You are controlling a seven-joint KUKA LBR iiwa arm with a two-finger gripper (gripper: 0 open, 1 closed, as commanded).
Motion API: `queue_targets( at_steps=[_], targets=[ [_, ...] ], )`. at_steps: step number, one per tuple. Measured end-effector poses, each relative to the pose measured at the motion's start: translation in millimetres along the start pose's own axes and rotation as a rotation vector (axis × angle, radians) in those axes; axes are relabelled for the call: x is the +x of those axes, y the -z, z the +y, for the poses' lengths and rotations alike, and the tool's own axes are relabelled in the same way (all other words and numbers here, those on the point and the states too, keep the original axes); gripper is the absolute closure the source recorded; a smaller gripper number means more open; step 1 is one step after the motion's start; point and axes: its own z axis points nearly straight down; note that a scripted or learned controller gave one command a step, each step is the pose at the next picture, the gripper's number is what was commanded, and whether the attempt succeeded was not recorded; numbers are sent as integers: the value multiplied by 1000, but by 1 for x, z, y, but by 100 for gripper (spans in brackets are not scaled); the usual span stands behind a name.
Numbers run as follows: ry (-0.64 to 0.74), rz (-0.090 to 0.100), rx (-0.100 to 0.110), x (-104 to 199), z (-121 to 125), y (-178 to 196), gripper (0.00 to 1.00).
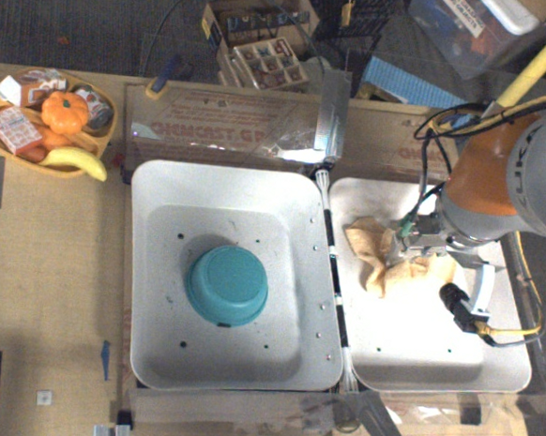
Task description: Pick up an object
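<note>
A crumpled tan cloth (376, 251) lies in the right bin (431, 366), toward its back left. My gripper (408, 251) hangs low over the cloth's right part, touching or nearly touching it. The wrist hides the fingers. A teal bowl (229, 284) rests upside down in the middle of the left bin (170, 204).
A basket of toy fruit with a banana and a small pumpkin (50, 124) sits on the bench at the far left. A cardboard wall (224, 129) runs behind the bins. A yellow cable (509, 330) loops over the right bin's right side.
</note>
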Motion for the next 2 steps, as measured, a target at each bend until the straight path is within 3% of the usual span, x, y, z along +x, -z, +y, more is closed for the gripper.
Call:
queue_targets(
  at_steps=[1,2],
  targets=[
    [0,0,0,0,0,0,0],
    [-3,1,2,-2,0,7,100]
  ],
)
